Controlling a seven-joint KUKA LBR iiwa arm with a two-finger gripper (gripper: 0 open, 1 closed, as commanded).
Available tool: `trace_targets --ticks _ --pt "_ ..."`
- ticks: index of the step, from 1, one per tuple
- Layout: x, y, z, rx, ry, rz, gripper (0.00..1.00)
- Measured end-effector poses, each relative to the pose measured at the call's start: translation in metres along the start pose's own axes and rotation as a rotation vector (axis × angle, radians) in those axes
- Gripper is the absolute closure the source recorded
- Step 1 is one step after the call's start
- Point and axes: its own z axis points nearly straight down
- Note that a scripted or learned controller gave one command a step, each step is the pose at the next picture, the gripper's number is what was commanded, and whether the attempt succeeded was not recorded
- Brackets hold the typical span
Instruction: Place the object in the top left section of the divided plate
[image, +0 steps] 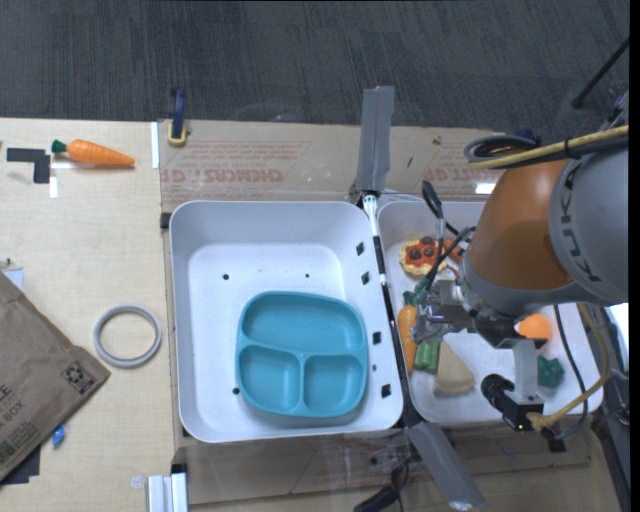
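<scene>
Task barely started: divided plate (300, 355) sits in the left bin (200, 300) with all three sections bare, and the arm (540, 240) hangs over the right bin (590, 400), its gripper (432, 322) low among the toy food; can't tell if the gripper is wide, narrow or holding anything, the wrist blocks it. Candidate objects lie in that right bin: small pizza (425, 255), orange carrot-like piece (407, 325) by the divider wall, green piece (427, 356), tan wedge (455, 375); which one is the target I can't say. Still to do: grasp, lift over the wall between bins, drop into the plate's top left section; the clutter packed around the gripper is the main obstacle.
</scene>
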Motion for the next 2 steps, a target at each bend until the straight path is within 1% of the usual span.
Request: trace_targets --ticks 1,2 --pt "-0.023 0.015 -0.063 -0.002 -0.001 -0.007 1.00" --pt "-0.006 0.044 -0.028 0.000 -0.001 -0.151 1.00"
